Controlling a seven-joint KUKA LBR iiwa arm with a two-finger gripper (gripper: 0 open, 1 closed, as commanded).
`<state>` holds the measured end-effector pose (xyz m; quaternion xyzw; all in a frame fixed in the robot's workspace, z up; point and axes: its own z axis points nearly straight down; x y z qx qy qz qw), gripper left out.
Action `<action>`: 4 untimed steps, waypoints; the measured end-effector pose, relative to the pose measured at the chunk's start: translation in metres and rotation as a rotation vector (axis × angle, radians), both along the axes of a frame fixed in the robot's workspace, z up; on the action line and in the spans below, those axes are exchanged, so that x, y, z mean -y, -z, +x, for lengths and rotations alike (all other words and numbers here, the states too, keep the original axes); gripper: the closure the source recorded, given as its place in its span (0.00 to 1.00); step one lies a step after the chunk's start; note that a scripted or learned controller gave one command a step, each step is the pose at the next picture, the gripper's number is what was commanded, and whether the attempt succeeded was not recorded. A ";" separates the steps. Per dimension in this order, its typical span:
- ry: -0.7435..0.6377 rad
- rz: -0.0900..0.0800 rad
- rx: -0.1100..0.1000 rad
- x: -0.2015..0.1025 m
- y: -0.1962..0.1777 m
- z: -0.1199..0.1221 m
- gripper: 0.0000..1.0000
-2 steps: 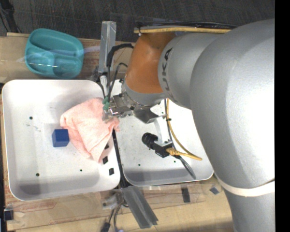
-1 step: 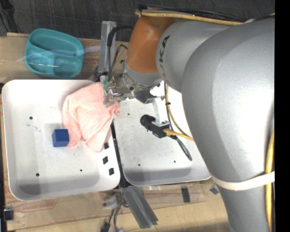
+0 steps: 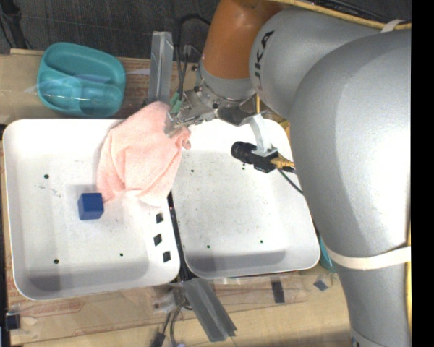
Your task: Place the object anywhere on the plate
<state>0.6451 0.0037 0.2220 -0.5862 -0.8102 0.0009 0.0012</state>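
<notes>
A pink cloth point(image 3: 141, 157) hangs bunched from its top right corner and drapes over the back right part of the left bin point(image 3: 29, 194), reaching the divider between the bins. My gripper point(image 3: 179, 119) sits at that raised corner, and its fingers are pinched shut on the cloth. A teal plate point(image 3: 81, 78) with a raised rim rests on the bench behind the left bin, to the left of the gripper. A small blue cube point(image 3: 90, 205) lies on the left bin's floor, just below the cloth's lower edge.
The right bin point(image 3: 239, 215) lies under the arm's wrist. A black fitting with a brass plug point(image 3: 254, 155) juts from the arm over it. The grey arm body point(image 3: 347, 121) covers the right side. A grey bracket point(image 3: 161, 63) stands behind the bins.
</notes>
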 end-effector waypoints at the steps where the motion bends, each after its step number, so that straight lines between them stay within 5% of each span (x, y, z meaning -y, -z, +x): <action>1: 0.240 -0.001 -0.005 0.035 0.017 -0.087 1.00; 2: 0.277 -0.002 -0.003 0.004 0.033 -0.068 1.00; 3: 0.270 -0.001 -0.005 0.021 0.033 -0.072 1.00; 4: 0.316 -0.002 -0.002 -0.010 0.028 -0.061 1.00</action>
